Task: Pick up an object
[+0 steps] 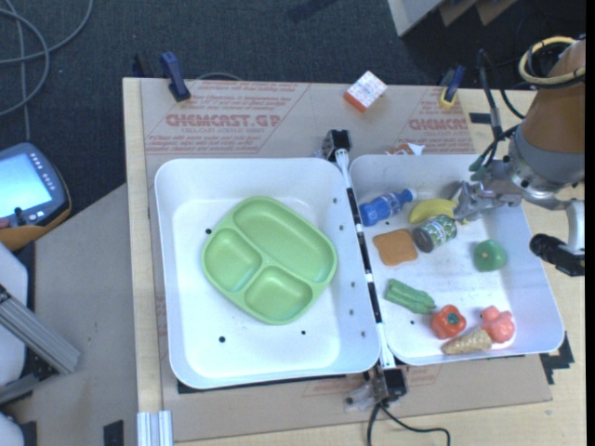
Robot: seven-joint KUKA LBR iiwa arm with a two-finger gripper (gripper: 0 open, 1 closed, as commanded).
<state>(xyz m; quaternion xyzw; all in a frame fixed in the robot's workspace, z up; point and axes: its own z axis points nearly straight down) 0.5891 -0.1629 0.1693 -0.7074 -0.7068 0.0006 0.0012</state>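
Left bin (186,249): holds a green divided plate (270,259).
Right bin (539,286): blue bottle (384,206), yellow banana (431,210), can (435,233), other toy foods.
Gripper (472,199): above the right bin's far edge, beside the banana; finger state cannot be told.

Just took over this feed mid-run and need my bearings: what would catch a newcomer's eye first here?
The big green divided plate lying alone in the left bin stands out first. Next comes the cluster of small toy foods in the right bin: a blue bottle, an orange-red tomato, a green pepper. The arm's tool sits over that bin's far edge, by a small can.
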